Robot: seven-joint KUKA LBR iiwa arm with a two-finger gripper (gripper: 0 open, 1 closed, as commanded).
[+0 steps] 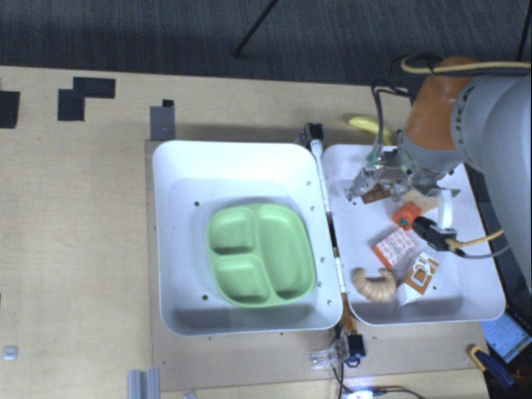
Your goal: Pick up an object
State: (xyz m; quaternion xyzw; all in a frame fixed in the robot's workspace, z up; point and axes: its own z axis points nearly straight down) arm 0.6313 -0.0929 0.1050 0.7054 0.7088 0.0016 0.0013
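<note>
1. Left half of the frame: the left bin [179, 169] holds just a green divided tray [260, 253], lying flat in the middle. Looks like stiff, light plastic, but it's wide and low, so I reckon the raised rim or one of the divider ridges is the only place 2 fingers could bite.
2. Right of centre: the right bin [474, 302] has the small stuff. A tan croissant-looking piece [376, 283] sits near the lower edge, probably light and a bit squashy, best pinched across its fat middle.
3. Just above it, an orange-and-white packet [396, 246] and a smaller brown-and-white packet [423, 273], touching each other. Thin and flat, likely slippery, hard to get under.
4. A little orange-red round thing [406, 216] sits higher up, might roll.
5. Upper right: the gripper [381, 181] is down over a brown item [373, 194] in the bin's upper part. Can't tell if the fingers are apart or closed, too cluttered.
</note>
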